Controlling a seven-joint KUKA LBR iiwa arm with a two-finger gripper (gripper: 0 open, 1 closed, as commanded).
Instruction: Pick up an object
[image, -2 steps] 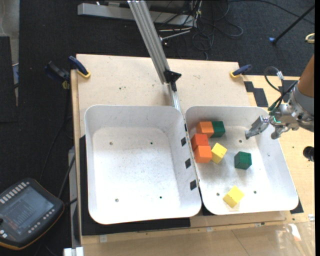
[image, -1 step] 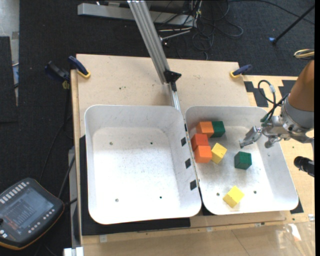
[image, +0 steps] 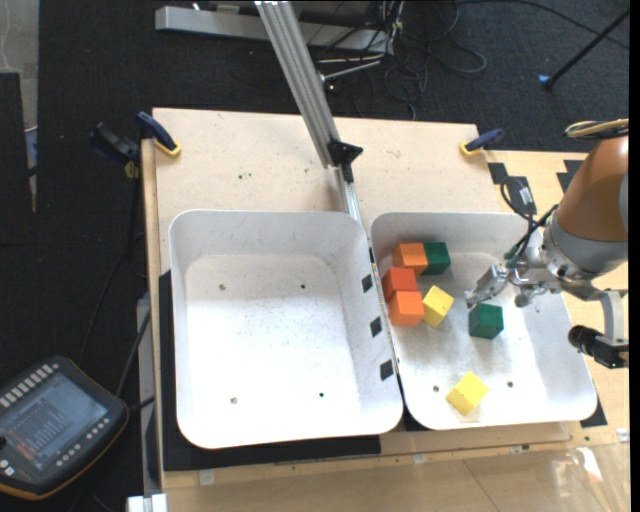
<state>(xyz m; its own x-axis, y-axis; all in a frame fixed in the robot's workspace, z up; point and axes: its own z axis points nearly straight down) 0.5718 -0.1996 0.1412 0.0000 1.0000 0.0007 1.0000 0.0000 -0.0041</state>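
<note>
The right bin (image: 560, 385) holds several small blocks. Three orange blocks (image: 405, 283) are stacked in a column by the bin's left wall, with a green block (image: 436, 258) and a yellow block (image: 438, 305) beside them. A second green block (image: 486, 321) sits mid-bin and another yellow block (image: 466, 392) lies near the front rim. My gripper (image: 498, 295) hangs just above and behind the mid-bin green block. It is open, with one finger reaching left and the other to the right, and nothing between them.
The left bin (image: 200, 400) stands beside the right one, sharing a middle wall. A slanted metal pole (image: 305, 80) rises behind the bins. A handheld control pendant (image: 45, 425) lies off the bench at lower left. Clamps hold the bench's back corners.
</note>
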